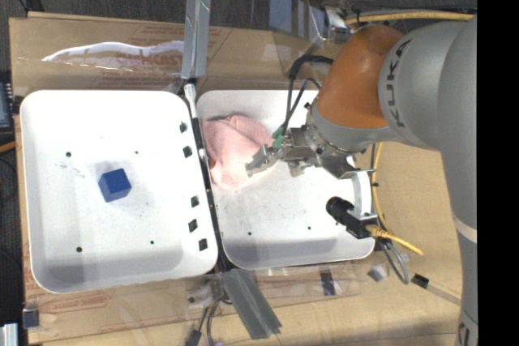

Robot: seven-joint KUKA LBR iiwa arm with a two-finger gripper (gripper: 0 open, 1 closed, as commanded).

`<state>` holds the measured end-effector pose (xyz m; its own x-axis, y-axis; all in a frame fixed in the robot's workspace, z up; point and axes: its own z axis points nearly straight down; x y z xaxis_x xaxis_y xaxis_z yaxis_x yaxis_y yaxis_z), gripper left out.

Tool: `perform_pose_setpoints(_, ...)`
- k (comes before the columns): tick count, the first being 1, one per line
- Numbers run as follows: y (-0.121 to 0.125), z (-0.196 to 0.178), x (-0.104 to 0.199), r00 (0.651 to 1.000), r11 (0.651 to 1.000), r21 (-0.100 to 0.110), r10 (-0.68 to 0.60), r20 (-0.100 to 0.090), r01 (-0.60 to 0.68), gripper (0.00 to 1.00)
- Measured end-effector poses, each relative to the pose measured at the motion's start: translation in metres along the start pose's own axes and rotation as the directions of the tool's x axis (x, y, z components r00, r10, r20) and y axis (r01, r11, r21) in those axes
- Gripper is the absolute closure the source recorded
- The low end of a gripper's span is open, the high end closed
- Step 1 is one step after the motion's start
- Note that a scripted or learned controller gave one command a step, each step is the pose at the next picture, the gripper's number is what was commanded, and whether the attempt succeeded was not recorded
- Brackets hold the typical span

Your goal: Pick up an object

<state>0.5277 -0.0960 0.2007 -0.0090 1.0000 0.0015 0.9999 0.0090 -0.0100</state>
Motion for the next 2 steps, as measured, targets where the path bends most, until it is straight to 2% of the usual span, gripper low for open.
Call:
perform_pose_setpoints(1,0.083,0.036,-0.010,0.978,0.978,-0.001,0.208,0.002,-0.208,0.00)
perform_pose_setpoints(2,0.114,0.090,-0.077,0.987,0.987,-0.003,0.163,-0.001,-0.163,0.00)
